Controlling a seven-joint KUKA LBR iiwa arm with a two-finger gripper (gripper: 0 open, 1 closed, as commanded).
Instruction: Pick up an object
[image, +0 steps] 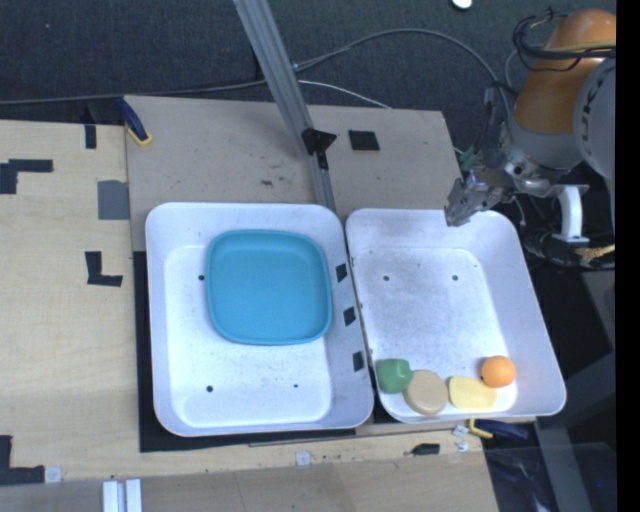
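Hand (462, 205) blurred, grip state unclear.

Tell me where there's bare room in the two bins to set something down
Most of the right bin floor is bare, from the far wall by the pincer down to its near edge, where a green piece, tan piece, yellow piece and orange ball crowd together. In the left bin, only the near strip below the blue plate is open.
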